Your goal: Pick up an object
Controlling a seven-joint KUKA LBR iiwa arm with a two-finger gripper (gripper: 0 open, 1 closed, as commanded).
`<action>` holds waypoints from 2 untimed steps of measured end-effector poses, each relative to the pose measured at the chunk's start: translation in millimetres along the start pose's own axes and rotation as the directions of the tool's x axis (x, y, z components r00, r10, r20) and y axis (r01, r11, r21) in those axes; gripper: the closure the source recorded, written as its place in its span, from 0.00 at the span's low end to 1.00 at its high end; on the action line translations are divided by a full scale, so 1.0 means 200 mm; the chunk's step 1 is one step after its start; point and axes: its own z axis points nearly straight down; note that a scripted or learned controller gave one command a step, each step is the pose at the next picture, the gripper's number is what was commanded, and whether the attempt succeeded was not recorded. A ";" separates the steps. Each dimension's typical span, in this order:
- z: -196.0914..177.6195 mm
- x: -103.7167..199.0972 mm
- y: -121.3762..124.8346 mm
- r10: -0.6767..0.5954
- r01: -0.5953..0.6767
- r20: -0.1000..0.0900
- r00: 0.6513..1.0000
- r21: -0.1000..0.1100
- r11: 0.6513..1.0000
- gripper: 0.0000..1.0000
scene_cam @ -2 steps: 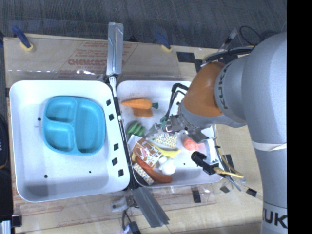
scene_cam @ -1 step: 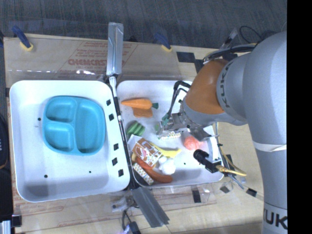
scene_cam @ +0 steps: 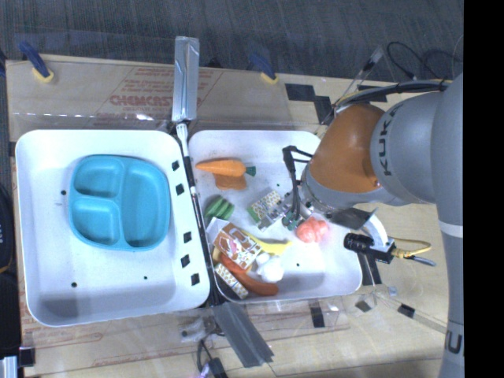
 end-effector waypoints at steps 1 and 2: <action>-0.72 -0.02 0.21 0.277 -0.276 -0.006 0.961 0.018 0.961 1.00; -1.14 0.19 0.37 0.340 -0.340 -0.005 0.940 0.017 0.940 1.00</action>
